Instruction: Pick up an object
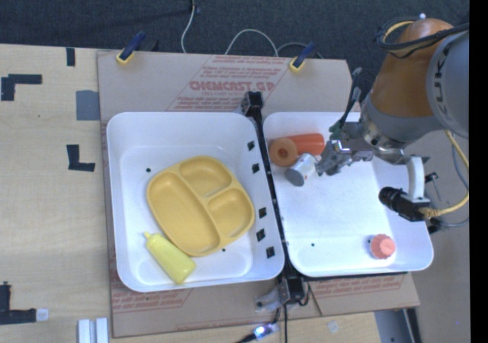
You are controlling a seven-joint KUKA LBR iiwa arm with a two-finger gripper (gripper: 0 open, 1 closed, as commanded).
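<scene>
Over right bin (396, 261): claw (329, 162) beside carrot (293, 148) (apart).

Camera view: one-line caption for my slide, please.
Gripper low in right bin beside orange cylinder; yellow divided plate and yellow bottle in left bin.
</scene>
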